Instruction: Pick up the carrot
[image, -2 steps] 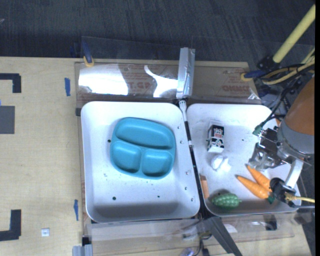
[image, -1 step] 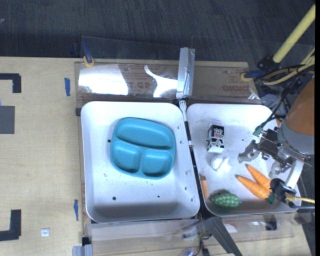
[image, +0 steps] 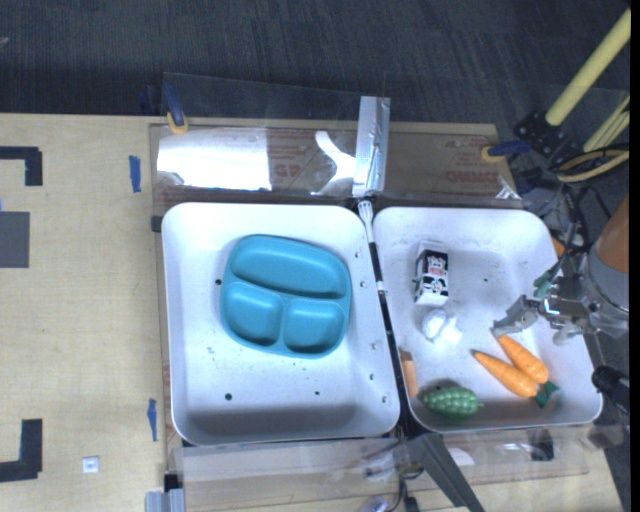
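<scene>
Left shallow white plastic bin (image: 190, 330), centre: blue three-compartment plastic tray (image: 285, 293); right white bin (image: 520, 225), near its right edge: metal two-finger gripper (image: 540, 318), fingers apart, just above two orange plastic carrots (image: 517, 367); front edge: green knobbly toy vegetable (image: 451, 401); centre: small black-and-white carton (image: 432, 276).
</scene>
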